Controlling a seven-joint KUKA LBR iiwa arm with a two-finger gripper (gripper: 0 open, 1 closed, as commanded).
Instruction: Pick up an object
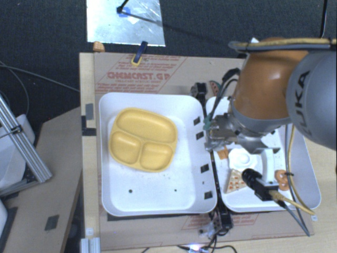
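One glossy yellow three-compartment tray [142, 139].

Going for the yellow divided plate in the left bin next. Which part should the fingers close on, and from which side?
Grip the yellow divided plate by its raised outer rim, probably the right-hand edge facing the arm, coming straight down. It lies flat, far too wide to span, so only the thin lip or a divider ridge suits two fingers. The left bin has bare floor around it for a finger outside the rim.
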